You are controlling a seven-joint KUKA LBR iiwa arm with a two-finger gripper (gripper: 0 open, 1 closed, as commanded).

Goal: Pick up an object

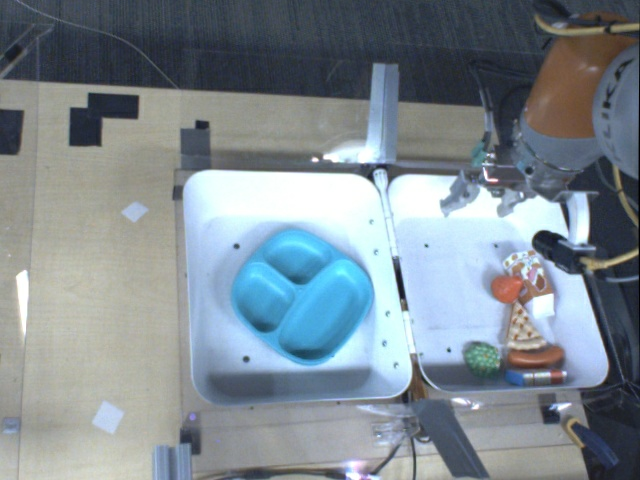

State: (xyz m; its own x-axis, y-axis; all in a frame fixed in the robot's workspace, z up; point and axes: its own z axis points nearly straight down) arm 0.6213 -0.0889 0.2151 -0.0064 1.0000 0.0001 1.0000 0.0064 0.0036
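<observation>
1. While the pincer point(482, 198) hangs with fingers spread and nothing between them above the right bin point(440, 298)'s far edge, the pick is judged not yet begun.
2. Next it must descend on the toys at that bin's near-right corner: glossy orange ball point(507, 289), knobbly green ball point(482, 358), flat pizza slice point(523, 330).
3. Beside that bin, a smooth blue divided plate point(300, 295) fills the left bin point(210, 268).

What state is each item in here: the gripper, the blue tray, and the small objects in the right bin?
gripper: open, holding nothing, above the right bin's far edge.
blue divided tray: upright, flat in the left bin.
pizza slice toy: lying flat in the right bin.
green ball: resting near the front wall.
</observation>
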